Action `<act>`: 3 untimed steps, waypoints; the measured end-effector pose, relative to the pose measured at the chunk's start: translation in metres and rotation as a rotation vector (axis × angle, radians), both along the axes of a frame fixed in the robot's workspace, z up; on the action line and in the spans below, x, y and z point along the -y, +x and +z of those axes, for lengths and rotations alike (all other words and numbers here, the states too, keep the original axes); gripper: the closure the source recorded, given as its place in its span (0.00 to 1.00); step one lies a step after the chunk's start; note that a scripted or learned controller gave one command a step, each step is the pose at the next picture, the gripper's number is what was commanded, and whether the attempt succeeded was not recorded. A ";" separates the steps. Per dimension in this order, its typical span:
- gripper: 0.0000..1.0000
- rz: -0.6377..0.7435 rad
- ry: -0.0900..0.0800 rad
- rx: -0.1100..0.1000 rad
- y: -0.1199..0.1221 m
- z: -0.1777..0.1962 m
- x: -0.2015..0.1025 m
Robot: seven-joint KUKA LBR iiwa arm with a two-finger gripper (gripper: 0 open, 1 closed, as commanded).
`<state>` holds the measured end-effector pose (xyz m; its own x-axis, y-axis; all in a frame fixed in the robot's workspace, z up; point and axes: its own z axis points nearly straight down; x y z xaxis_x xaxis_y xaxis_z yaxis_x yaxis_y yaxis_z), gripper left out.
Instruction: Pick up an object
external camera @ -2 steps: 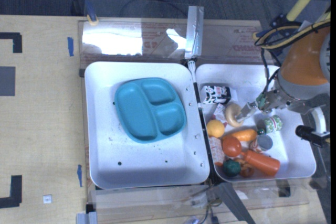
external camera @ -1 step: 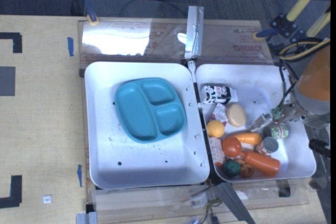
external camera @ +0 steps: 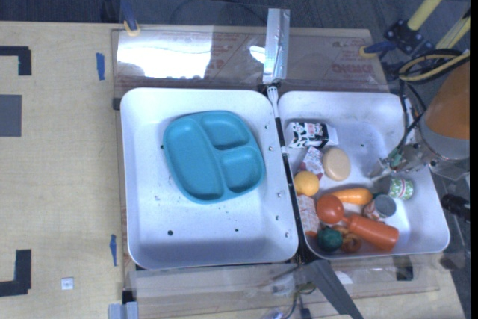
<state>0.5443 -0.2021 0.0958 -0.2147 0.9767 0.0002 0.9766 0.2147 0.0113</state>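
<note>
Nearest the camera, along the right bin's (external camera: 429,235) front edge, the toys lie packed: a green piece (external camera: 329,238), a red-orange sausage (external camera: 371,231), a tomato (external camera: 330,208), a carrot (external camera: 353,196), a grey cap (external camera: 385,205) and a small green-and-white cup (external camera: 402,188). Just behind them sit a lemon (external camera: 306,183), a tan egg (external camera: 337,163) and a cow-print carton (external camera: 308,134). Any of these would serve as the thing to lift.

The risk, as I judge it, comes from that crowding. Things touch or overlap, so a descent could land on two at once, nudge a round piece aside, or wedge against the bin wall near the cup.

The hand (external camera: 396,159) is at the right bin's right side, just behind the cup and beside the egg. It is small and blurred here; I cannot tell its state, nor whether it touches anything. Nothing visibly sits in it.

Farther left, the left bin (external camera: 142,183) holds a blue tray (external camera: 215,155).
</note>
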 end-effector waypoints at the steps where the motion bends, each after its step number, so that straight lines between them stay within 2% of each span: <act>1: 1.00 -0.034 -0.003 -0.006 0.028 0.109 -0.071; 2: 0.00 -0.038 -0.003 -0.013 0.025 0.106 -0.069; 3: 0.00 0.089 -0.003 -0.015 -0.030 0.122 0.001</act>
<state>0.5145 -0.2031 0.2178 -0.3010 0.9536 0.0007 0.9536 0.3010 -0.0041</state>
